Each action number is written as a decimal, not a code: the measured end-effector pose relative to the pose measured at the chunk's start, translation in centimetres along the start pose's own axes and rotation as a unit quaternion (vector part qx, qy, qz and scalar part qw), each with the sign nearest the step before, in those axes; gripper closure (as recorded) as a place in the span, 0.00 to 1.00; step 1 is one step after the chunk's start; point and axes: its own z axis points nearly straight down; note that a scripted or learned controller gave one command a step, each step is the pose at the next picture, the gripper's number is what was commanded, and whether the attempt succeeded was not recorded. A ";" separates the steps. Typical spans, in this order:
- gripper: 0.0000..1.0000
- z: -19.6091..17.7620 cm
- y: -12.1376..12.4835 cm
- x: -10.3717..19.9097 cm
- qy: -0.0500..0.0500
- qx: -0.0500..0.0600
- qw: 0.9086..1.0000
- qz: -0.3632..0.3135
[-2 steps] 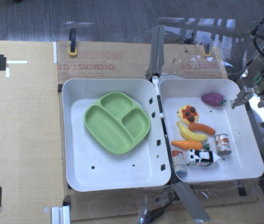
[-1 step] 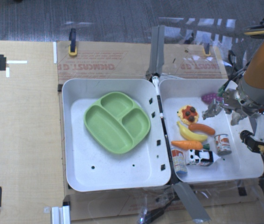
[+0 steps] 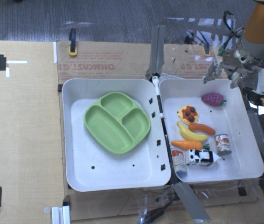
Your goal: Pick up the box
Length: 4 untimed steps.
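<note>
My pincer (image 3: 221, 71) hangs over the right bin's (image 3: 248, 125) far edge, holding nothing; its opening I cannot tell. The box (image 3: 200, 157) lies near the front edge: probably light, stiff cardboard, best gripped across its narrow sides.

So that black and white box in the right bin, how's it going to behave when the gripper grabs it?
The box looks like a small toy carton lying on its side, so probably light and fairly stiff. Its flat faces should grip well and it shouldn't roll. The carrot and a can press close against it, so a push would likely shove those too.
</note>
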 end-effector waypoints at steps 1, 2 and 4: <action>1.00 -0.9 0.0 0.0 -0.002 0.000 1.000 -0.002; 0.00 -0.9 0.0 0.0 -0.001 0.001 1.000 -0.002; 0.00 12.7 1.0 -4.1 0.003 0.000 0.998 0.069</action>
